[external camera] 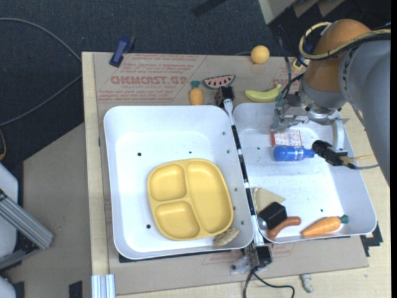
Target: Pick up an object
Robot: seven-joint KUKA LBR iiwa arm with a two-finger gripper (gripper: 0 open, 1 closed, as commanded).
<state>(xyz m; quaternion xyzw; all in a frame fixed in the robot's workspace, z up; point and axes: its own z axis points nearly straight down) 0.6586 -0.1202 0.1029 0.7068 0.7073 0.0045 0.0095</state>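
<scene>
1. Gripper (289,118) is over the far end of the right bin (310,188), near the back wall. Opening and payload: can't tell, the wrist blocks the view.
2. Nearest obj: red-white packet (289,137), flat on the floor right under the gripper. Blue bottle (290,154) is just beside the packet on the cam-near side. Touching or not, can't tell.
3. Bottle's long axis runs left-right in view, i.e. across the bin. IMO the grip should close far-to-near over its short side. A small shift toward cam, then straight down, should do it.
4. Room: bare floor on the near side of the bottle and to its left. It's tight behind the packet because the back wall is close. Banana (263,94) lies outside, just past that rim.
5. Carrot (321,226), sausage (284,225) and black block (273,214) are bunched at the near edge, well apart from the gripper. Poor room there next to the wall.
6. Left bin (136,135) holds a yellow plate (189,197). It's the farthest option, so skip it.
</scene>
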